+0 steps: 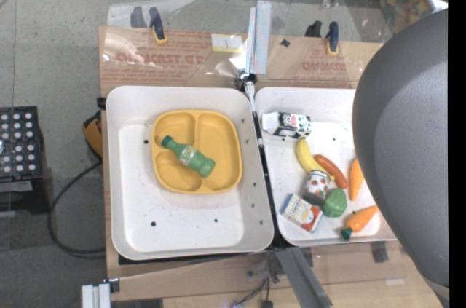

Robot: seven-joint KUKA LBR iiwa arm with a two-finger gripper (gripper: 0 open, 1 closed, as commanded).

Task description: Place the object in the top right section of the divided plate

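green bottle (pixel 188 156) lying across yellow divided plate (pixel 197 151) dividers, L bin (pixel 182 234) | arm (pixel 411 146) over R bin

You have the bottle (pixel 188 156) lying on the divided plate (pixel 222 154) in the left bin (pixel 131 219); the banana (pixel 307 156) lies right of that plate.

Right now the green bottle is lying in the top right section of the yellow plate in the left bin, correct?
Not quite. The camera view shows the green bottle lying across the left side of the yellow plate, from the upper left section down toward the bottom one, not in the top right section. It is in the left bin.
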